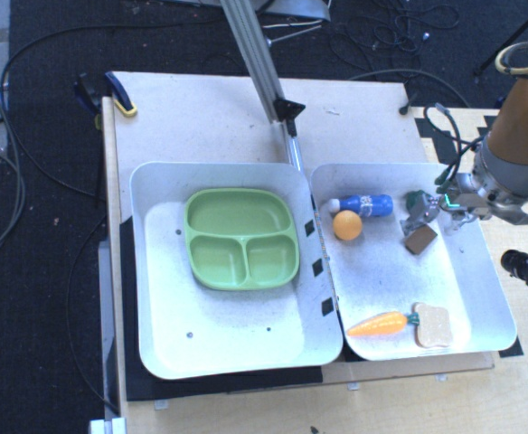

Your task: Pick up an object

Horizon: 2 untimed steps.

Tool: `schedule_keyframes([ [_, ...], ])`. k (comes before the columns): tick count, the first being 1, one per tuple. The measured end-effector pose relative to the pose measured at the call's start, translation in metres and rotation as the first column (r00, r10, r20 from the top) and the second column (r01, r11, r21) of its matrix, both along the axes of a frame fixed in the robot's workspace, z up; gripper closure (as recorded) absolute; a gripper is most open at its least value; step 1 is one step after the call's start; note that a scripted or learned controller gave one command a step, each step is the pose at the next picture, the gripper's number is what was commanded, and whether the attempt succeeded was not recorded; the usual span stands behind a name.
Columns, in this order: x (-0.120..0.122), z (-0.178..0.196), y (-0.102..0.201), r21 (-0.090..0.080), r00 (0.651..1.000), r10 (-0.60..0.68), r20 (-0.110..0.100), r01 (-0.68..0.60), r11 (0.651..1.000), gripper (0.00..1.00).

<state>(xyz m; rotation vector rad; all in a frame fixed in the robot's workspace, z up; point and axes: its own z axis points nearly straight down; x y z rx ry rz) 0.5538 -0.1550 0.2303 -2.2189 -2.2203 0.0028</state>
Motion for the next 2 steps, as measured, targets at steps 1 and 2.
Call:
schedule_keyframes([
  [1,0.001,0.001,0.0,-0.001,1.0,0.0,0.003,0.0,1.0,0.0],
  [2,0.001,-0.043,-0.008,-0.001,1.0,-0.001,0.003,0.001,1.0,0.0],
])
